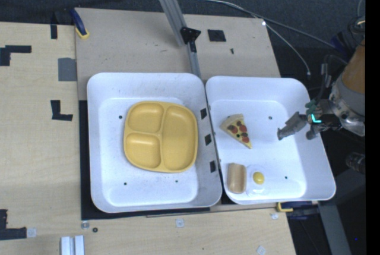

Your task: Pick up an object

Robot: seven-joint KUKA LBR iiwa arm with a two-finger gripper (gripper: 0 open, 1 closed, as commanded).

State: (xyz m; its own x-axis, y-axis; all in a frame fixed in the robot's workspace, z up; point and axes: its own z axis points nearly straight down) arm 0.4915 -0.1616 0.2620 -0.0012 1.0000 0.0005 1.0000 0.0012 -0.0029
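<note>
My gripper (295, 125) hung at three o'clock in the right white bin (313, 172), fingers apparently spread and pinching nothing. To do well, I judged I should swing toward nine o'clock, centre over the toy pizza slice (236, 130), then descend straight. That yellow wedge with red dots lay flat, crust toward twelve, near the bin's middle.

arm (356, 90) gets chopped off by the right edge, you only get the wrist bit. can't really tell what the gripper (300, 128) fingers are doing, too small and dark
</note>
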